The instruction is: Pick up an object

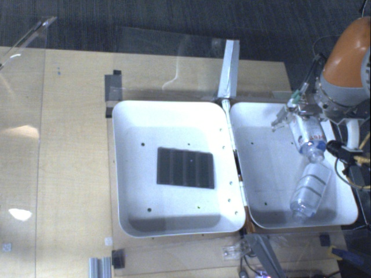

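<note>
Lying tilted in the right bin (261,155), near its front right corner, I see a clear bottle (309,191). Just above it my gripper (306,133) hangs over the same bin, and I cannot tell its state. A dark ribbed pad (185,168) lies flat in the left bin (133,132).

My arm (348,62) enters from three o'clock, orange band up, gripper (305,133) angled toward six o'clock.
</note>
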Tool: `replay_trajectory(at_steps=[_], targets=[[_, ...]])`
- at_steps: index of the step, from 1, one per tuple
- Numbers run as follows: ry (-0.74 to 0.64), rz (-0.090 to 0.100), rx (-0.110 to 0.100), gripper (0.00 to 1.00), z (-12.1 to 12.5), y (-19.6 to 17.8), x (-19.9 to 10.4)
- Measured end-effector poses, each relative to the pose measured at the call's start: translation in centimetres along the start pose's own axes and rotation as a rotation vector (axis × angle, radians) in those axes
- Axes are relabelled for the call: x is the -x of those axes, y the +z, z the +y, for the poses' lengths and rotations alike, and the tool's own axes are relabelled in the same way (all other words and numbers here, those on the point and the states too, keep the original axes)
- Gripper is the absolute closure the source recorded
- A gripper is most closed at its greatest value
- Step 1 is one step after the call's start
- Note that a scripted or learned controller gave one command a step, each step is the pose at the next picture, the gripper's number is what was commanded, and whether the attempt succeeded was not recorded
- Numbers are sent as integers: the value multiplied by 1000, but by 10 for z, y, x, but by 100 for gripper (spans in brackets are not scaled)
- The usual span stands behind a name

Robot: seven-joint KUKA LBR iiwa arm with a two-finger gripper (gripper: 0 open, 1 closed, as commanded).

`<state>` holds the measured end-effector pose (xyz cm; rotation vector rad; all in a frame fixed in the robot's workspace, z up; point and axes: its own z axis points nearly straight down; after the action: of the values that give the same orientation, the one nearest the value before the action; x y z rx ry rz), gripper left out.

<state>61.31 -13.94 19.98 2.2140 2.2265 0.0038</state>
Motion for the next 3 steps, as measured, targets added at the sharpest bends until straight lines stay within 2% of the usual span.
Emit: replay_trajectory(at_steps=[1,2,3], targets=[[-61,-2,1,0,-26,38,66],[-228,-4,9,0,-81,95,65],[-338,-7,14,0,-15,108,65]])
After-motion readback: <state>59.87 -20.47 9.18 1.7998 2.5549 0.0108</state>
